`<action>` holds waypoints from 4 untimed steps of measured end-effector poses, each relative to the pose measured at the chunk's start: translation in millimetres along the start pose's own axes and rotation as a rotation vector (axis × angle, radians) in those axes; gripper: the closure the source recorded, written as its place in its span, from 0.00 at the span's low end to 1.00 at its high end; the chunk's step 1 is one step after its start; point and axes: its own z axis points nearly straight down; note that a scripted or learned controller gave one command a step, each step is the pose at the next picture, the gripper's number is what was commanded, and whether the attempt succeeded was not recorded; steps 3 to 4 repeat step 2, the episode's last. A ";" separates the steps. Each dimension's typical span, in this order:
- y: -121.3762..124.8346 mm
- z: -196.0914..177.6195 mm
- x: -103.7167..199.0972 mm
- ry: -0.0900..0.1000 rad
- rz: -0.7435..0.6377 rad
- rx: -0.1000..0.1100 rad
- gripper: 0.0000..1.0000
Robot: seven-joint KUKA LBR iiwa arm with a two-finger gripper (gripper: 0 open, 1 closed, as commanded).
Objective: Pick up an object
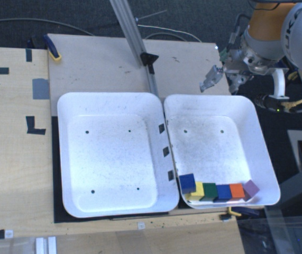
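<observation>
Several small blocks lie in a row along the near edge of the right bin: a blue block, a yellow one, a green one, a second blue one, an orange one and a purple one. My gripper hangs above the bench just beyond the right bin's far rim, far from the blocks. It is open, with nothing between its fingers.
The left bin sits beside the right one. A slanted aluminium bar ends at a black bracket behind the bins. A blue-and-yellow clamp lies at the bench's far left. Cables trail at the right.
</observation>
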 end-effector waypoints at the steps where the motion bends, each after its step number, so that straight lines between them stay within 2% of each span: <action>1: 0.0 0.0 0.0 0.000 0.000 0.000 0.00; 2: 14.9 109.8 -54.1 0.000 0.005 0.008 0.00; 4: 14.9 109.8 -54.1 0.000 0.005 0.008 0.00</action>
